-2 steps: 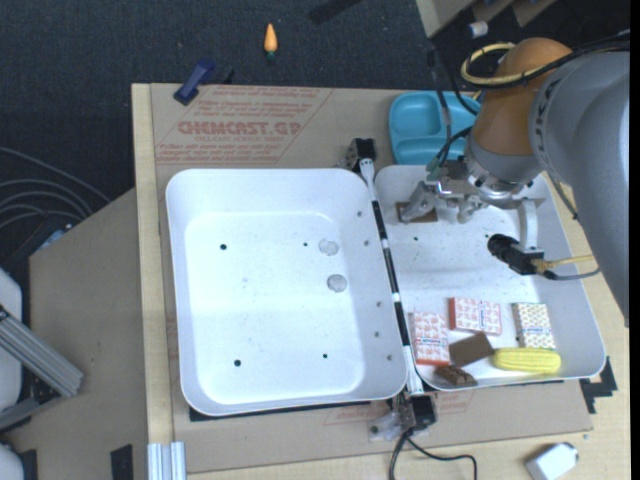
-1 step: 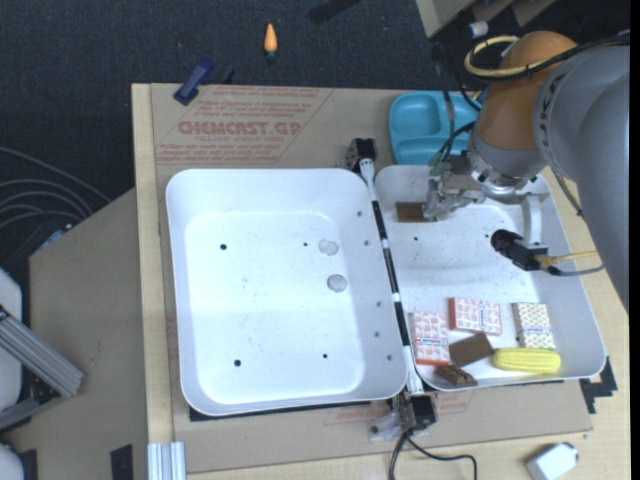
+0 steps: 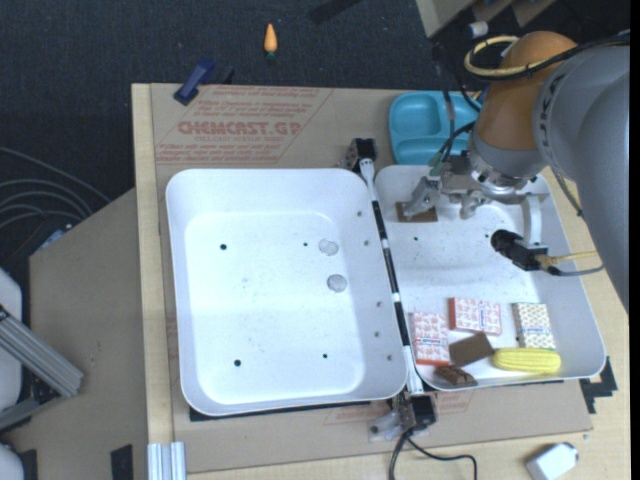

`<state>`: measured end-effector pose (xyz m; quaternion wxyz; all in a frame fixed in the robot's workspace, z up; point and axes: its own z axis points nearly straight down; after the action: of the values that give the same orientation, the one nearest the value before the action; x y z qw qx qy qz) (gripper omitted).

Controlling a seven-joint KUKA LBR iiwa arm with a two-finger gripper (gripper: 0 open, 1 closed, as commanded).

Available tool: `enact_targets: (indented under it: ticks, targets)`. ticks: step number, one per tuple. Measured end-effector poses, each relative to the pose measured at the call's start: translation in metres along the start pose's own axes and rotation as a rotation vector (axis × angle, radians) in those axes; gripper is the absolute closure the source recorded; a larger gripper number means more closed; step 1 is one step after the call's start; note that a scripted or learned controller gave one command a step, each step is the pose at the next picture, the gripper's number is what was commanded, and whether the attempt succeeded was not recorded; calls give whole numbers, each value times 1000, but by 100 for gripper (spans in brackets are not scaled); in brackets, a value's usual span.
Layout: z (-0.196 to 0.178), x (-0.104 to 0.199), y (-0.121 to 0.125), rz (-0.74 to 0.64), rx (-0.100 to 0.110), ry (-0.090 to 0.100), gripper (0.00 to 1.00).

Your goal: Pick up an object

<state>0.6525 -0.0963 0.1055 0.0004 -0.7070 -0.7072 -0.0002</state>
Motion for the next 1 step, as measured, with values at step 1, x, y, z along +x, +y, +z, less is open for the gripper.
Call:
enact_targets:
  ticks: [1]
  targets:
    - [-10,0,1,0,-2,0,100]
